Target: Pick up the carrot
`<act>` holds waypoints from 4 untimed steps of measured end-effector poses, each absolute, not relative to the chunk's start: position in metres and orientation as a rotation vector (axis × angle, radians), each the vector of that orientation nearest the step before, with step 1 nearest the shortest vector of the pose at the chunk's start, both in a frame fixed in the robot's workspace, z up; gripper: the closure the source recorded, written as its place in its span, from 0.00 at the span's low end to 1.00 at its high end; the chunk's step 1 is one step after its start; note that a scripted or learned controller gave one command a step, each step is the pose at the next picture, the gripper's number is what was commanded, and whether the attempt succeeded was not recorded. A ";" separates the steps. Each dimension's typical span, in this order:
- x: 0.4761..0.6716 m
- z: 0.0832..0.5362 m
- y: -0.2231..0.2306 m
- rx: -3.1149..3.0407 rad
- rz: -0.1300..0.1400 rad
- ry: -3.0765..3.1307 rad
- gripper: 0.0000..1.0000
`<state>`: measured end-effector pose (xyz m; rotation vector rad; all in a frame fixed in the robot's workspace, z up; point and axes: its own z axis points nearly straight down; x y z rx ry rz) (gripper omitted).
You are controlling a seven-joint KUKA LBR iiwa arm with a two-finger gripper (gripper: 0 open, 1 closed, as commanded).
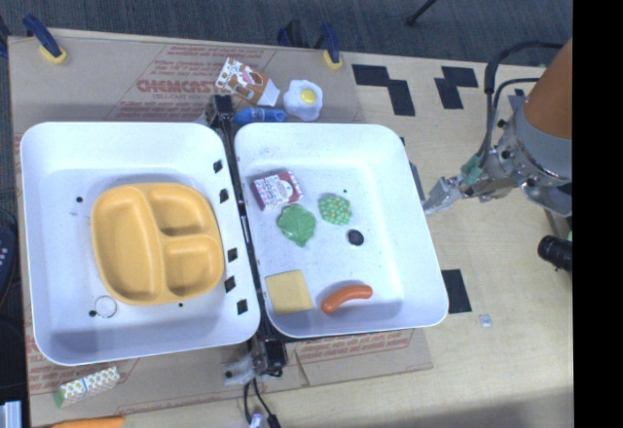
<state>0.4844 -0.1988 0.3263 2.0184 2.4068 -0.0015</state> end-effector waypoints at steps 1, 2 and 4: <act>0.476 0.286 -0.185 2.221 -0.002 2.226 1.00; 0.476 0.244 -0.211 2.266 -0.003 2.180 1.00; 0.476 0.294 -0.199 2.263 -0.002 2.180 1.00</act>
